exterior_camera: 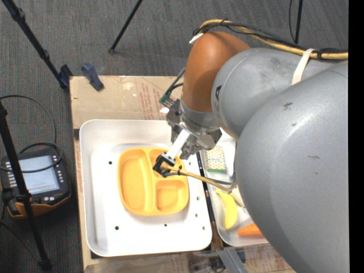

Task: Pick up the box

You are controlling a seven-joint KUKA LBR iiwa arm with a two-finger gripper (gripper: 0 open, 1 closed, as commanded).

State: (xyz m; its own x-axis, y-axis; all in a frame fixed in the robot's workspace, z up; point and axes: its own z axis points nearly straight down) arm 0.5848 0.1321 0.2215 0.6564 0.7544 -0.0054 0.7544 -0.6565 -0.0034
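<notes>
The box (216,160) is small, with a green and white patterned face. It lies in the right bin (226,239), close to that bin's left wall and partly under the arm. My gripper (196,140) hangs over the divide between the two bins, just left of the box and above it. The grey wrist with its orange band covers most of the gripper body from this angle.
A yellow divided tray (136,181) rests in the middle of the left bin (96,152). In the right bin, a banana (228,210) and an orange piece (250,230) lie nearer the front than the box. The arm hides the rest of that bin.
</notes>
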